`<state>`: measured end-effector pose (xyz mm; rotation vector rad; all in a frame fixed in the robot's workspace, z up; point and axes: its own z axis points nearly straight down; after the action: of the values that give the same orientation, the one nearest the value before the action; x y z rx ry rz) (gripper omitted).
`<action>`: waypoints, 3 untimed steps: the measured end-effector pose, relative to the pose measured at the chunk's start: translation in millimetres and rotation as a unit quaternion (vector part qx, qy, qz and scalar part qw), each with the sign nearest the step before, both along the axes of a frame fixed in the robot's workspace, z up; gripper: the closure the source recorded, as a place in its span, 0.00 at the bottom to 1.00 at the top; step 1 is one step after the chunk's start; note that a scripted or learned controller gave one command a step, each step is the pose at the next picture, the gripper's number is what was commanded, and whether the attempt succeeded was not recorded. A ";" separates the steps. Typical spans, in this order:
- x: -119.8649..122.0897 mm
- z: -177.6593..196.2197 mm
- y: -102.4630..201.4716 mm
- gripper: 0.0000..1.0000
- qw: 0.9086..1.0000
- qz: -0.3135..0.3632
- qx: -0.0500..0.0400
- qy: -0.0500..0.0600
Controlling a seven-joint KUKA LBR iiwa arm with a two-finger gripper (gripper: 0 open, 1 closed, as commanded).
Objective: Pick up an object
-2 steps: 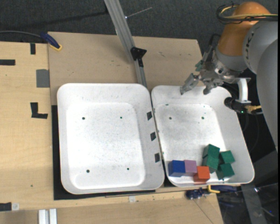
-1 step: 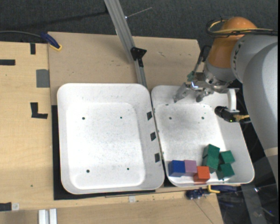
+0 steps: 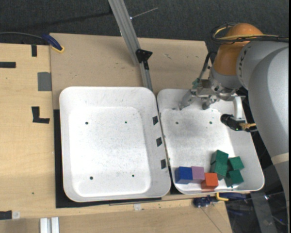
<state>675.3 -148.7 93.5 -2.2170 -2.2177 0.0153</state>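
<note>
Blocks: blue (image 3: pixel 184 174), lilac (image 3: pixel 198 173), orange (image 3: pixel 210 180) and green (image 3: pixel 227 167), clustered in the right bin's (image 3: pixel 194 130) near corner.
Gripper (image 3: pixel 194 101): over that bin's far end, well apart from the blocks, holding nothing; jaw state hard to tell.
Left bin (image 3: pixel 109 140): just beside the right.
Bench (image 3: pixel 19 130): pale wood with black tape marks.
Beyond: dark floor.

My bench (image 3: pixel 94 67) is pale wood, marked on its left with black tape pieces (image 3: pixel 37 114) and a grey patch (image 3: pixel 44 81). Beyond its far edge lies dark grey floor (image 3: pixel 63 6), and a slanted metal post (image 3: pixel 127 30) rises from there. A black mat (image 3: pixel 58 178) lies underneath, edging out at the left
</note>
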 end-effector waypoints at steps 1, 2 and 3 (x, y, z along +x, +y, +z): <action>-0.3 9.4 0.8 1.00 1.000 0.001 0.000 0.000; 5.3 71.4 -3.3 1.00 1.000 0.000 0.001 -0.008; 5.1 135.9 -2.0 1.00 1.000 0.001 0.001 -0.009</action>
<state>680.4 -150.7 229.4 -2.2235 -2.2271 -0.0054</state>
